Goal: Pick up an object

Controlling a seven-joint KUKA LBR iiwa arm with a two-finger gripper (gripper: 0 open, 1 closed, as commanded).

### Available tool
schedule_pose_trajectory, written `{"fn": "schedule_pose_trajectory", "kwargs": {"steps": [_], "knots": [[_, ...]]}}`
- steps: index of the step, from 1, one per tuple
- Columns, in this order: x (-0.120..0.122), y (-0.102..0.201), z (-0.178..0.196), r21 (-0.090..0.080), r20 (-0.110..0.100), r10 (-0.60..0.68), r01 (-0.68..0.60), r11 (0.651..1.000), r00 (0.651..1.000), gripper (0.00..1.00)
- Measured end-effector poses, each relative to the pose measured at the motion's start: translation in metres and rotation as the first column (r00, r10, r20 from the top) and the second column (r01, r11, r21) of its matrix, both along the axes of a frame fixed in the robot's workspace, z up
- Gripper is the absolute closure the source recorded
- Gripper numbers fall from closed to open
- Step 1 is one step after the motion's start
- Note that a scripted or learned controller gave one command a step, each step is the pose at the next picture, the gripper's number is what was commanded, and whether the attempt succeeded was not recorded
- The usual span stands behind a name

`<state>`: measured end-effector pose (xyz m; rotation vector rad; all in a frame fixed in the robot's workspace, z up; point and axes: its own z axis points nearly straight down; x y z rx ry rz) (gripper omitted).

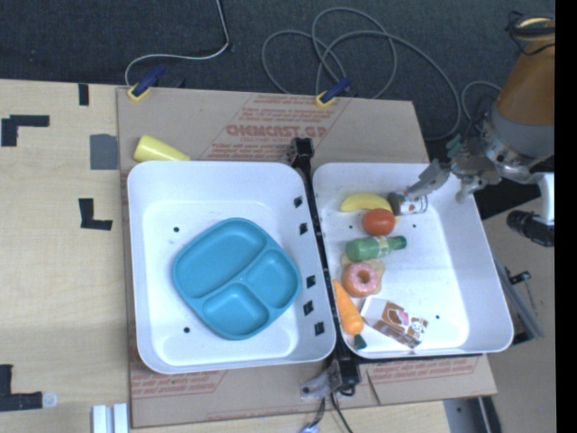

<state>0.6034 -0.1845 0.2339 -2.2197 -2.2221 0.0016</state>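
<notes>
The right bin holds a yellow banana, a red tomato, a green bottle-shaped toy, a pink donut, an orange carrot and a brown snack packet. My gripper reaches in slantwise from the right. Its tip sits low at the bin's back, just right of the banana and above the tomato. A small white and red bit shows beside the tip. Nothing can be made out in its grasp.
The left bin carries a blue divided plate. A yellow wedge lies on the cardboard behind it. Clamps and looping cables sit at the back. The arm's body hangs over the right edge.
</notes>
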Motion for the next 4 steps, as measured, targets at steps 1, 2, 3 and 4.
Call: {"fn": "schedule_pose_trajectory", "kwargs": {"steps": [1, 2, 3, 4], "knots": [[0.017, 0.059, -0.087, 0.002, -0.003, 0.001, -0.001, 1.000, 1.000, 0.00], [0.002, 0.088, -0.148, -0.001, 0.003, 0.000, 0.000, 1.000, 1.000, 0.00], [0.039, 0.074, -0.148, -0.001, 0.005, 0.001, -0.001, 1.000, 1.000, 0.00], [0.039, 0.074, -0.138, -0.001, 0.005, 0.001, -0.001, 1.000, 1.000, 1.00]]}}
